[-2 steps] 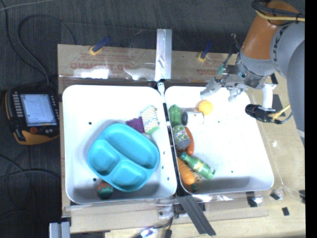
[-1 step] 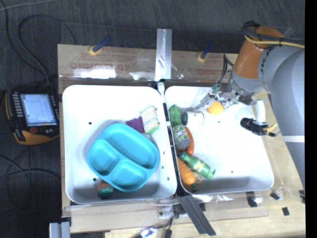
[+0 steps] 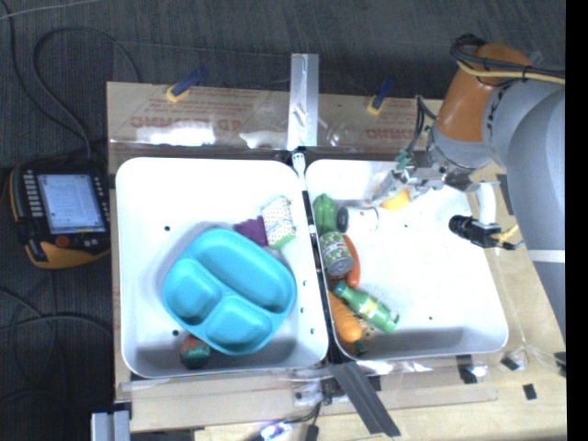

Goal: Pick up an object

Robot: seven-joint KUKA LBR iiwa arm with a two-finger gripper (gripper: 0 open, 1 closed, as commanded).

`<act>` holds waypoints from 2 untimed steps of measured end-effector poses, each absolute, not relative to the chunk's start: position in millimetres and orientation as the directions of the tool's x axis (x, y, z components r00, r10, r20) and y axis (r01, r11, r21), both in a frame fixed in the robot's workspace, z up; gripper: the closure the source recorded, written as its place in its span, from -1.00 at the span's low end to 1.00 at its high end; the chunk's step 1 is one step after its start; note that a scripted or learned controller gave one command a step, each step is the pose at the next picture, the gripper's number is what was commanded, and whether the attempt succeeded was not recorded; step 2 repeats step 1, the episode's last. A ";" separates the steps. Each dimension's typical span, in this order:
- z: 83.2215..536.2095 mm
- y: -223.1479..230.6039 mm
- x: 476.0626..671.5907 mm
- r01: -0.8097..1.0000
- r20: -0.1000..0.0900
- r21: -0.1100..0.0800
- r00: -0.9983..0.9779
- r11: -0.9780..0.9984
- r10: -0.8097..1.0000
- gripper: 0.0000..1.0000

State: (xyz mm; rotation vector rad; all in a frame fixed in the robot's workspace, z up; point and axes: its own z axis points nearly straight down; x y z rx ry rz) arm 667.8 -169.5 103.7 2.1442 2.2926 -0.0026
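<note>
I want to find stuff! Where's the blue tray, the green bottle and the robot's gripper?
blue tray (image 3: 230, 288): camera view, middle divider.
green bottle (image 3: 367, 307): camera view, its body.
gripper (image 3: 397, 184): camera view, between its fingertips.

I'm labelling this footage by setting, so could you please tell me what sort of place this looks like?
Most likely a robotics lab bench for grasping trials. A grey robot arm reaches over two white bins holding toys, such as a blue tray and small bottles, and a handheld controller sits on the carpet beside it.

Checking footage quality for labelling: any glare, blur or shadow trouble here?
Camera view: both white bins look washed out; the hand and the yellow thing beside it are soft and hard to read; the blue tray is evenly lit, casting a mild shadow.
</note>
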 end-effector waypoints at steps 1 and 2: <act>176.2 -117.9 668.8 0.997 0.000 0.000 -0.080 0.080 0.997 1.00; 176.2 -117.9 668.8 0.997 0.000 0.000 -0.080 0.080 0.997 1.00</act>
